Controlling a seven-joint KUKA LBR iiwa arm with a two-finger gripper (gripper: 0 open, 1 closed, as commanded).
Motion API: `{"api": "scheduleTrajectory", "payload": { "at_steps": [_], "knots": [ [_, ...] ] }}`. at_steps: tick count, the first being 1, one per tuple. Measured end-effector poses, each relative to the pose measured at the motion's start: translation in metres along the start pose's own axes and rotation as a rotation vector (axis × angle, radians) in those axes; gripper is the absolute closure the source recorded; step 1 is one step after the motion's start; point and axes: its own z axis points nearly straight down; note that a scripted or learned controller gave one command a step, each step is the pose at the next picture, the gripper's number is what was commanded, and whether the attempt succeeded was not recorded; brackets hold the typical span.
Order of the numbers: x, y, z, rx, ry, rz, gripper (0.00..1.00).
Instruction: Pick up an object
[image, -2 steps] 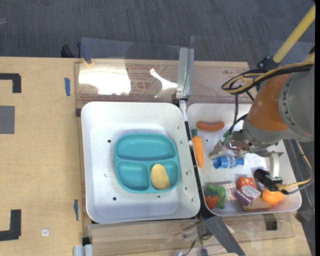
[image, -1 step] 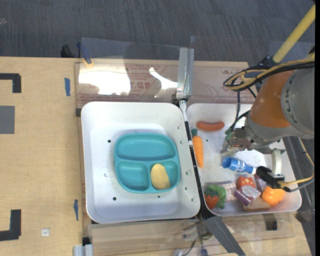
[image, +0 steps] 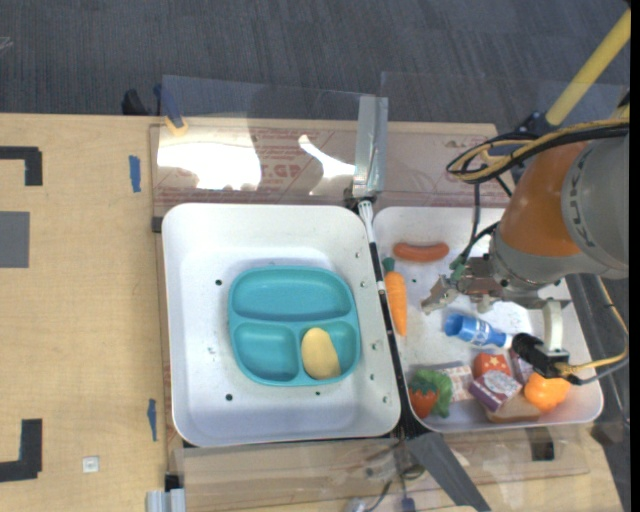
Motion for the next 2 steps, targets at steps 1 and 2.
{"api": "scheduleTrajectory", "payload": {
  "at_steps": [1,2],
  "knots": [
    [-0.010,-0.048,0.010,0.003,0.001,0.003,0.00],
    [-0.020,-0.072,-0.023,0.009,0.000,0.249,0.00]
  ]
}}
